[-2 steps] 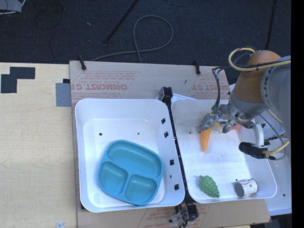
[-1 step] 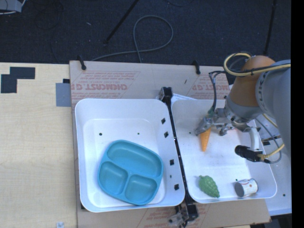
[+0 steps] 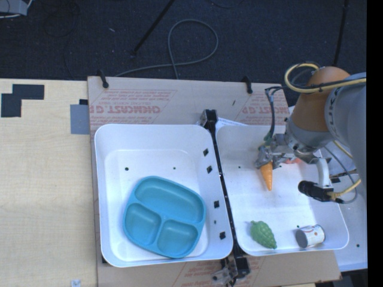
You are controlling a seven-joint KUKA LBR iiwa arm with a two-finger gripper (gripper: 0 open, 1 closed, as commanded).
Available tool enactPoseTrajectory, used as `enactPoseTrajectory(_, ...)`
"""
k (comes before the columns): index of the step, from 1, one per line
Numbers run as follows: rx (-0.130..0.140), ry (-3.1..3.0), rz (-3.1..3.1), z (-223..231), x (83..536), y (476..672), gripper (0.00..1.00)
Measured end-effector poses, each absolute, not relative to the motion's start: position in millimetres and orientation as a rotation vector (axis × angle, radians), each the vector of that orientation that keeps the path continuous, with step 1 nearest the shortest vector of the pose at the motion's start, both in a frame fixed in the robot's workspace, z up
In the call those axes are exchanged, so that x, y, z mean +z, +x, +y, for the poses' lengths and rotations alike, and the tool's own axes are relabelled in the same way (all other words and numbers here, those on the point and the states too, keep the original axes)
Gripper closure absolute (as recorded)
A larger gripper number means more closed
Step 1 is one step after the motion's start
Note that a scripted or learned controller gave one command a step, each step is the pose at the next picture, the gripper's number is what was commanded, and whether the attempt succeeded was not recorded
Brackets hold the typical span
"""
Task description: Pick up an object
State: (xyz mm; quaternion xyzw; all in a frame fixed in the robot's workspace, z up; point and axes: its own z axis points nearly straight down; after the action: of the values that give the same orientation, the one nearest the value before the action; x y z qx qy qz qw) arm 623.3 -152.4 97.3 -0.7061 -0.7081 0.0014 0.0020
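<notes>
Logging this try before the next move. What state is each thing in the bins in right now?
Orange carrot: in the right bin, point toward the near side, top end right at the tool.
Green object: lying loose near the right bin's front.
Small can: on its side, front right corner.
Blue divided tray: flat in the left bin, nothing in it.

Smooth white plastic bins (image 3: 108, 160) sit on matt brown cardboard (image 3: 149, 103); blue tray (image 3: 163, 216) looks glossy.
</notes>
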Motion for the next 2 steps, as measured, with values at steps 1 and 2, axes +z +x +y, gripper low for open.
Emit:
enactPoseTrajectory(1,-0.001,-2.221,-2.223,-154,160,622.6,1.00)
enactPoseTrajectory(2,-0.002,-2.222,-2.225,-156,212,633.3,1.00)
